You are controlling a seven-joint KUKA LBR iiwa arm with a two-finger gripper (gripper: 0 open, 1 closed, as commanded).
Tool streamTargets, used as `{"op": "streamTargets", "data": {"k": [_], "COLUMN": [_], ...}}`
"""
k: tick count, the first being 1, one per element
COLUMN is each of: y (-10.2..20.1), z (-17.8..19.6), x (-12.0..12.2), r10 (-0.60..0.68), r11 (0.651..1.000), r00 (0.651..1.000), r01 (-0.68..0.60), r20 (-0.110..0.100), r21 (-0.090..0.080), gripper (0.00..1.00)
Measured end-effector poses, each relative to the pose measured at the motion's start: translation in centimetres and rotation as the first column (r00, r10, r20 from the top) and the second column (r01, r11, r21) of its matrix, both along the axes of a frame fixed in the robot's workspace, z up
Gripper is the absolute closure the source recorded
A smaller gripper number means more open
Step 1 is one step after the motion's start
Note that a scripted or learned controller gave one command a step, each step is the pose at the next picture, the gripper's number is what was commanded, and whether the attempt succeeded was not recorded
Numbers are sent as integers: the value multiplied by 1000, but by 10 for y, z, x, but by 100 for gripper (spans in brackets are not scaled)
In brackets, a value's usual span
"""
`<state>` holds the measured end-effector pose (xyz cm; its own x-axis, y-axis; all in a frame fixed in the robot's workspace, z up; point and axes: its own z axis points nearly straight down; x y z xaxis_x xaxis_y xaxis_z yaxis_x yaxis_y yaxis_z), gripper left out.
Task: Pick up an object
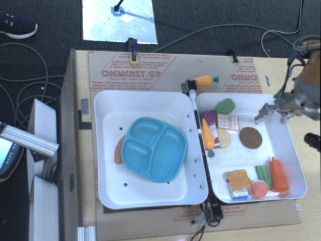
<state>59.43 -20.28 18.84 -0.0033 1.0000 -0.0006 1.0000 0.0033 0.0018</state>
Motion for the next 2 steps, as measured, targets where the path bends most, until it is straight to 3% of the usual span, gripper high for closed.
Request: {"op": "streamTargets", "data": {"k": [1, 2], "y": [16, -4], "z": [-53, -104], "x": [-20, -108], "r10": [-2, -3], "r11": [1000, 1000], "r00": [1000, 1000], "r01": [2, 3], "r20": [-2, -1], "r21": [1, 0], "gripper": [0, 0]}}
